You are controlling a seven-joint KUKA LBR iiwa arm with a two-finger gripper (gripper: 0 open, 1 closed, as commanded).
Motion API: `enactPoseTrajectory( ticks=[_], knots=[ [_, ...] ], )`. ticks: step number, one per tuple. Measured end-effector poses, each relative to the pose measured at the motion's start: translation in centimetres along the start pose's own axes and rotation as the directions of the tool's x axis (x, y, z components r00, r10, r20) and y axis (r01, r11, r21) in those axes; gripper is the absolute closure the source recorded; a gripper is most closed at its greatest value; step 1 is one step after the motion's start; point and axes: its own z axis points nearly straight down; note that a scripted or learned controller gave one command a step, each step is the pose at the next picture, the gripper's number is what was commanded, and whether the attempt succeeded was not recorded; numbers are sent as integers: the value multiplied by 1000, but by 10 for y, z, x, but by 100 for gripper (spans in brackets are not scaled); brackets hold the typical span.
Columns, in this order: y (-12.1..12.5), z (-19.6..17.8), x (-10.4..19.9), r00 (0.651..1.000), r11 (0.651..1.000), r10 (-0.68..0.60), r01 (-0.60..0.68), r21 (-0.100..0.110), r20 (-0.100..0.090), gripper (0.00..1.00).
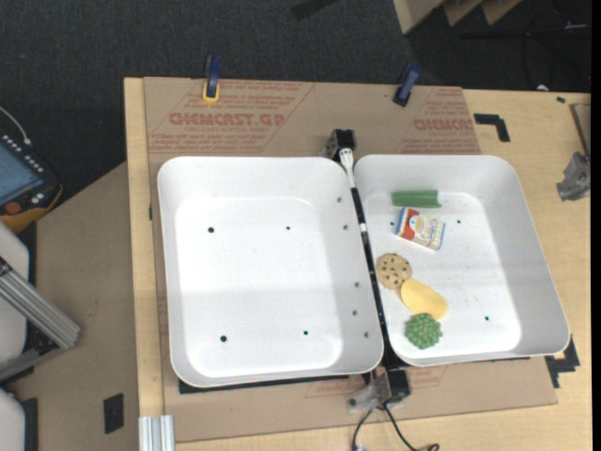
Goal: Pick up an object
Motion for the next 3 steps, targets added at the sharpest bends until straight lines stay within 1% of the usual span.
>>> enactPoseTrajectory(
  ticks=[1,2,3],
  knots=[
    [-59,-40,0,1000,1000,-1,1,-4,2,100],
    [-52,-78,62,1000,1000,-11,11,-8,1,100],
    [-56,-146,130,1000,1000,-13,13,-12,0,100]
  ],
)
